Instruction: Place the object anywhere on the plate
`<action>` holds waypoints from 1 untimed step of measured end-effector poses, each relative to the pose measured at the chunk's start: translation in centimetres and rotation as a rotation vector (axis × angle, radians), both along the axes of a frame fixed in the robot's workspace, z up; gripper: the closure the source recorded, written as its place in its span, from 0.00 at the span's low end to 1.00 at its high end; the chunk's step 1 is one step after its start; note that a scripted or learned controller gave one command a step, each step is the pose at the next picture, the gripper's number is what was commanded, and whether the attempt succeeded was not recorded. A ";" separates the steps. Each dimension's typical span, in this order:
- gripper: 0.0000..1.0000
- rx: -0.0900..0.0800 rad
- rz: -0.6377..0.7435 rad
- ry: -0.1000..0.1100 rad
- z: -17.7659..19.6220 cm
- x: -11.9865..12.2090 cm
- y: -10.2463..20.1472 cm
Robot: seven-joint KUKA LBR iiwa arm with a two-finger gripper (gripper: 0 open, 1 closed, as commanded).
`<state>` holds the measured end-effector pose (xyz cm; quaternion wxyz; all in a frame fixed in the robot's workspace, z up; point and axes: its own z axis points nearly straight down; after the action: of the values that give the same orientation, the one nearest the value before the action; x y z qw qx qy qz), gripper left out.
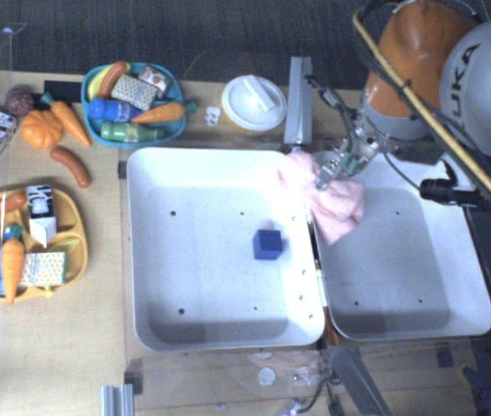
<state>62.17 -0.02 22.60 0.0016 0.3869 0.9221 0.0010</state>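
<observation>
A pink cloth (339,206) hangs bunched over the divider between the two white bins, mostly above the right bin (418,319). My gripper (326,177) comes down from the upper right and is shut on the cloth's upper part, with folds gathered around the fingertips. A small blue cube (268,243) lies on the floor of the left bin (193,319), right of its centre. A round white plate-like dish (255,102) sits on the bench behind the left bin.
On the bench to the left stand a blue bowl (98,128) of toy food and a yellow plate (72,232) with toy food. Loose toy vegetables (54,133) lie between them. A grey bracket (296,102) stands behind the divider.
</observation>
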 end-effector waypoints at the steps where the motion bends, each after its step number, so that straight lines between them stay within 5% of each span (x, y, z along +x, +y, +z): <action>1: 1.00 0.000 0.404 -0.001 1.1 -1.8 4.8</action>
<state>60.41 4.81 23.65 0.0020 0.1942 0.9810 0.0014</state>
